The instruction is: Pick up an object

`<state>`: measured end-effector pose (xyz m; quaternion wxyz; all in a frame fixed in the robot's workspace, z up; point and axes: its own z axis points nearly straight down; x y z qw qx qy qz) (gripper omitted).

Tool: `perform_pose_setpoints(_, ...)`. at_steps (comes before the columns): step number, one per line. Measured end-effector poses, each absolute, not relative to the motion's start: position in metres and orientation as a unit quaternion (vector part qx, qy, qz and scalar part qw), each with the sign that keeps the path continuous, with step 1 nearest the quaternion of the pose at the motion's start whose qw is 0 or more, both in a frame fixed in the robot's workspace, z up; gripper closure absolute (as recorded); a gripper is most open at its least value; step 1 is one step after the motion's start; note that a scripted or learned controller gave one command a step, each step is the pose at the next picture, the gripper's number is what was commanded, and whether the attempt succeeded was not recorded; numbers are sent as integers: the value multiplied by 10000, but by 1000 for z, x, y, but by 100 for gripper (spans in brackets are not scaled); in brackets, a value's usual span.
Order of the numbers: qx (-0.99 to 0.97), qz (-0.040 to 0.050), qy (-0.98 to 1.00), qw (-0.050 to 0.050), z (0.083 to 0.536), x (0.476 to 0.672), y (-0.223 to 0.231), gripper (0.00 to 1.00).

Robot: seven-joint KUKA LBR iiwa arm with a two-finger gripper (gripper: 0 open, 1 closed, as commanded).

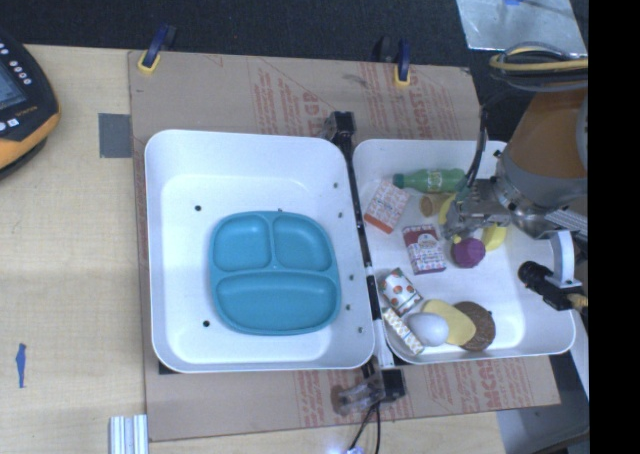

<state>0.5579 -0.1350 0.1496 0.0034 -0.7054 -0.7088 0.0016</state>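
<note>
A tan bench (70, 272) holds two white bins. The left bin (170, 242) has a blue plate (273, 272). The gripper (468, 225) is low in the right bin (540, 337), near its far right edge, beside a purple toy (467, 252). It holds nothing yet. I think it is reaching; next it must close on the toy.

Gripper (468, 224) fingertips hidden among toys by right bin's (540, 342) far wall; state unreadable. Yellow item (494, 236) partly covered by gripper body. Arm (545, 147) cut off at right. Box labels (425, 249) too small to read. Handheld device (20, 102) cut by left edge.
</note>
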Motion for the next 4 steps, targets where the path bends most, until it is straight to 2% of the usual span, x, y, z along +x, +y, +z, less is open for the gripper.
perform_pose_setpoints(1,-7057,14,-7085,15,147,561,-137,0)
perform_pose_setpoints(2,-7035,1,-7107,0,92,635,-101,0)
perform_pose_setpoints(3,-7067,-20,-7075,-35,97,564,-101,0)
perform_pose_setpoints(4,-7068,67,-7074,93,94,656,-102,0)
